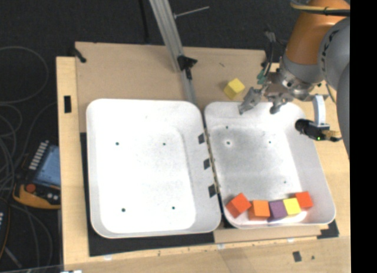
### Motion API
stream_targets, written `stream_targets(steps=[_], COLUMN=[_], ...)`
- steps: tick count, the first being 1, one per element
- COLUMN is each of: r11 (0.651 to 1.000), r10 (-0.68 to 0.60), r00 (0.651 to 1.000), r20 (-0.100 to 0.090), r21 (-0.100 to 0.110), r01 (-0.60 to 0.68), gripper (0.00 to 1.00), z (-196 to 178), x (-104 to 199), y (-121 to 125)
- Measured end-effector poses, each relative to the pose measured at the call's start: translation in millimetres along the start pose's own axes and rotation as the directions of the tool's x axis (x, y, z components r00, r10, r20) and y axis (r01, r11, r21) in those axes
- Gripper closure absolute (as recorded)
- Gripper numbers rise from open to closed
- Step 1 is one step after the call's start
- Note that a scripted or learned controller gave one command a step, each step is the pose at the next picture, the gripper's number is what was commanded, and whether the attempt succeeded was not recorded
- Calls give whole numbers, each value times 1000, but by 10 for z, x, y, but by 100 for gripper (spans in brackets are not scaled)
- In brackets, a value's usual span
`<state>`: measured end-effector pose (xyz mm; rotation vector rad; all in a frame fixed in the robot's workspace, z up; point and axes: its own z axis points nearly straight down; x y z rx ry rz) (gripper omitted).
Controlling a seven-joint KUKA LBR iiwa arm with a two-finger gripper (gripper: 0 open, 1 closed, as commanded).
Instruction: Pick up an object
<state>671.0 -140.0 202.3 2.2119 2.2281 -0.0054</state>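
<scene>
My gripper (260,104) hangs over the far edge of the right bin (259,148), fingers spread apart and nothing between them. A yellow cube (234,88) lies on the bench just outside the bin, to the left of the gripper. Along the bin's near wall sits a row of blocks: a red-orange one (238,204), an orange one (259,208), a purple one (277,209), a yellow one (292,206) and another red-orange one (304,200). All these blocks lie far from the gripper.
The left bin (147,165) sits beside the right one, joined by dark clips along the shared edge. A slanted metal pole (171,36) rises behind the bins. Cables and a handheld pendant (41,177) lie off the bench at left.
</scene>
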Motion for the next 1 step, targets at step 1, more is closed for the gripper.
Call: stream_targets(steps=[1], r11=[1000], r10=[-1], r00=[1000], r20=[-2], r21=[4], r01=[1], gripper=[0], z=[1095], x=[167], y=[-174])
